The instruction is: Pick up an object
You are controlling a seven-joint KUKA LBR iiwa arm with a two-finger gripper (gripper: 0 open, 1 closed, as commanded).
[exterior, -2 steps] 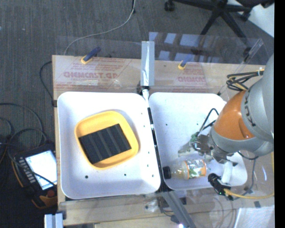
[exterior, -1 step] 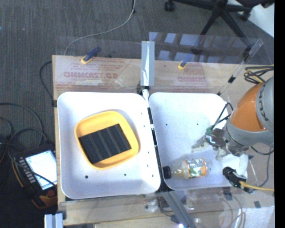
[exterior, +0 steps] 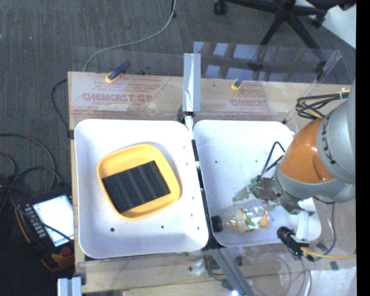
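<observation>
Arm (exterior: 321,159) hung low over the right bin (exterior: 231,144), bottle (exterior: 243,220) lying beneath.
The hand (exterior: 265,189) is lowered just above the bottle, lying on its side near the front wall; grip state cannot be told. The yellow tray (exterior: 139,180) is left in the left bin (exterior: 92,139).

Dark grey carpet floor (exterior: 69,34); black office chair base (exterior: 283,14) top right; cables (exterior: 23,156) left.

Yellow tray (exterior: 110,165) with black ribbed insert (exterior: 136,186); white bins (exterior: 225,144).
</observation>
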